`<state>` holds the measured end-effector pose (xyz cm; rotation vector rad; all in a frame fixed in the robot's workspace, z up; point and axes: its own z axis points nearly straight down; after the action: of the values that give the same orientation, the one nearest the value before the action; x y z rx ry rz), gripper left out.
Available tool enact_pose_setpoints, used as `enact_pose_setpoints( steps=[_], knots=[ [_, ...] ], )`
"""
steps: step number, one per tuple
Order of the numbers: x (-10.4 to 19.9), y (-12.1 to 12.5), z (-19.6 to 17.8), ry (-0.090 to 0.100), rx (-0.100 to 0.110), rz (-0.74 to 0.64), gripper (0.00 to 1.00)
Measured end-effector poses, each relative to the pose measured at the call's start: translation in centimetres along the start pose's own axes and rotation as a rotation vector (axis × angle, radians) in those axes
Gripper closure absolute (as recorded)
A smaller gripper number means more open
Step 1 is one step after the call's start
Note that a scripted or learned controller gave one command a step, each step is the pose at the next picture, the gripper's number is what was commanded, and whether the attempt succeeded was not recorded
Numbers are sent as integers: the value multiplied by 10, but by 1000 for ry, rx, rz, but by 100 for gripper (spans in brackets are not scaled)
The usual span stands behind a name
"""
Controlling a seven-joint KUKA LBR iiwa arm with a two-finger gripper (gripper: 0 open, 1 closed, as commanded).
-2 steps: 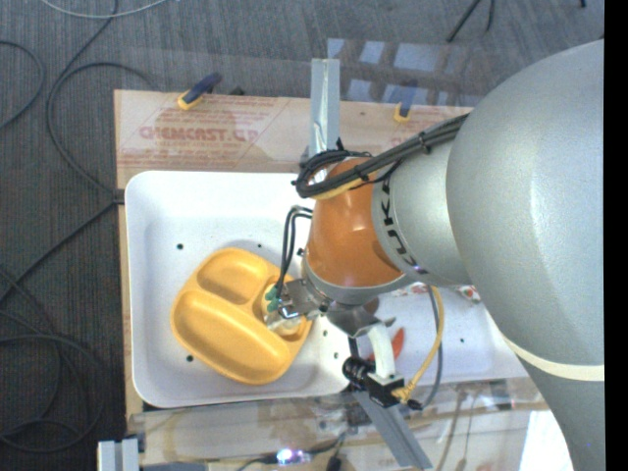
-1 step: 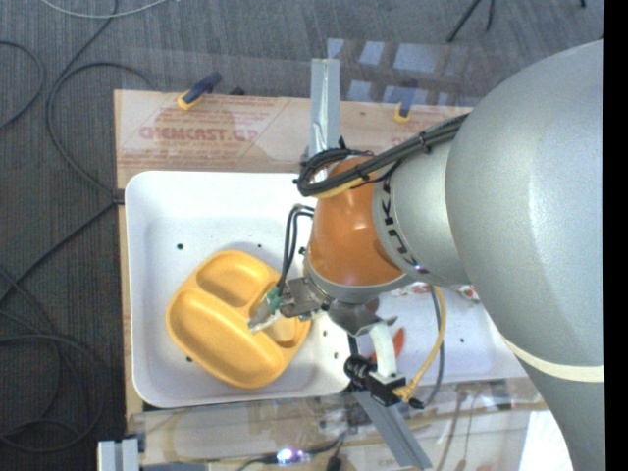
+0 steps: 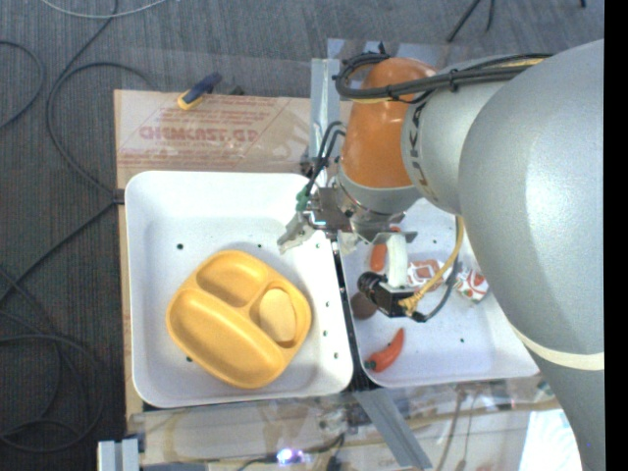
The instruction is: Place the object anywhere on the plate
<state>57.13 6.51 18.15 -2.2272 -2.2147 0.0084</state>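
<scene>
Left bin (image 3: 147,361) holds yellow plate (image 3: 238,317).

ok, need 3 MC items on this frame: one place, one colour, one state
1. Where is the plate?
A. left bin
B. right bin
C. on the floor

2. What colour is the plate?
A. blue
B. yellow
C. green

3. How does the red pepper lie?
A. on the plate
B. on the cardboard
C. in the right bin, near its front edge

Key:
1 A, it sits inside the left bin.
2 B, it is yellow all over, compartments included.
3 C, it lies on the white bin floor, apart from the plate.
</scene>
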Motion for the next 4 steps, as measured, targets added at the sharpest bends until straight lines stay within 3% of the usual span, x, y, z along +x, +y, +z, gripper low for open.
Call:
enact_pose_setpoints(
  steps=[1,2,3,4],
  knots=[
    [1,0,-6,-1,6,-4,100],
    [48,-46,42,3,2,-303,100],
    [51,11,29,0,1,-71,100],
    [103,-56,-60,0,0,-31,100]
  ],
)
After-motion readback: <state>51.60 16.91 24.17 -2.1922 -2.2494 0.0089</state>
